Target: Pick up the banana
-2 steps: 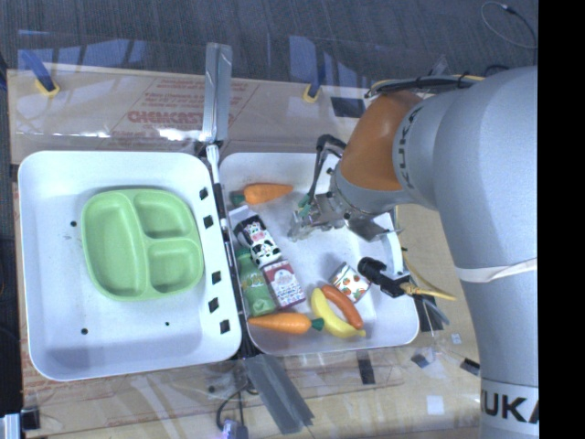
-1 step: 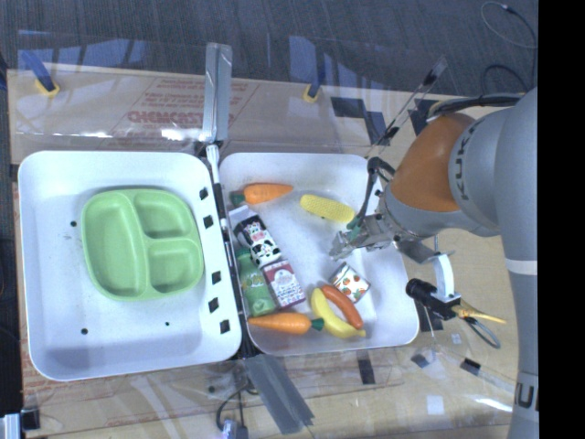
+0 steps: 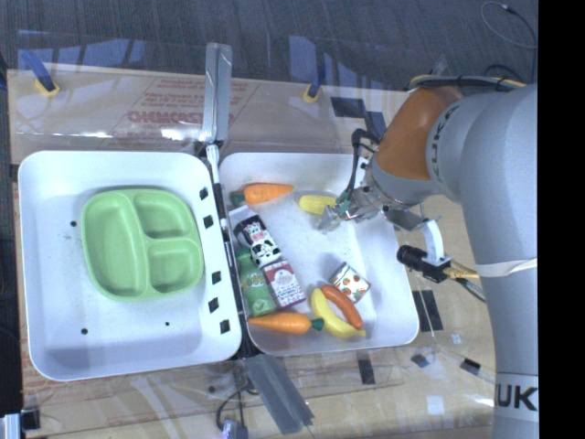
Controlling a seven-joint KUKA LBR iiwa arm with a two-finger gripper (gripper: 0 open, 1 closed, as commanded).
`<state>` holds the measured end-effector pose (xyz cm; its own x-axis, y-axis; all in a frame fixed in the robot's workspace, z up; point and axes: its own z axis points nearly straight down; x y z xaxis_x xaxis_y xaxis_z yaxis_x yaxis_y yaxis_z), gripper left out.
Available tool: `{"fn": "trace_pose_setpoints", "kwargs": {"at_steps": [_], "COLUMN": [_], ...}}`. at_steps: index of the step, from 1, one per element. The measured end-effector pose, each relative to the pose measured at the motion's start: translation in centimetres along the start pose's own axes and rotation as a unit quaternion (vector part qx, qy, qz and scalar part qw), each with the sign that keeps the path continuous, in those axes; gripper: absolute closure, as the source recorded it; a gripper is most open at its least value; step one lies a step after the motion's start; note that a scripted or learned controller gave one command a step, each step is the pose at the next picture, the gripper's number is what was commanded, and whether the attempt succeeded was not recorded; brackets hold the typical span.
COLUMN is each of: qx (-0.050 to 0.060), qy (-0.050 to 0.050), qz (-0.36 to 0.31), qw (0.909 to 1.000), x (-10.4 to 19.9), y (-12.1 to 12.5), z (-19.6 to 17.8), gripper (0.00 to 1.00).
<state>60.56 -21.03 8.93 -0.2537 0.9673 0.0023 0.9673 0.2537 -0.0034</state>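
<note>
Fingers of the gripper [image 3: 340, 214] hang low in the right bin [image 3: 388, 273], near its far right side, just beside a small yellow piece [image 3: 316, 204]; whether they are spread or closed cannot be told. Well apart from them, the banana [image 3: 331, 317] lies at the bin's near edge, its long axis running diagonally from upper left to lower right. A red-orange piece [image 3: 344, 304] rests along it, and a carrot [image 3: 281, 323] lies just to its left.
</note>
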Motion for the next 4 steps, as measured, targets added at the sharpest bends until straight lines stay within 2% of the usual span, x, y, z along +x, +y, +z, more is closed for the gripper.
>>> {"fn": "trace_pose_setpoints", "kwargs": {"at_steps": [1, 2, 3, 4], "qx": [-0.002, -0.002, -0.002, 0.0], "qy": [-0.002, -0.002, -0.002, -0.001], "qz": [-0.28, -0.282, -0.273, -0.271], "qw": [0.9599, 0.9594, 0.9621, 0.9625], "x": [2.8, 2.7, 12.1, 12.0], "y": [2.8, 2.9, 6.8, 6.7], "z": [-0.1, -1.0, -10.3, -10.1], "gripper": [0.0, 1.0, 1.0, 0.0]}}
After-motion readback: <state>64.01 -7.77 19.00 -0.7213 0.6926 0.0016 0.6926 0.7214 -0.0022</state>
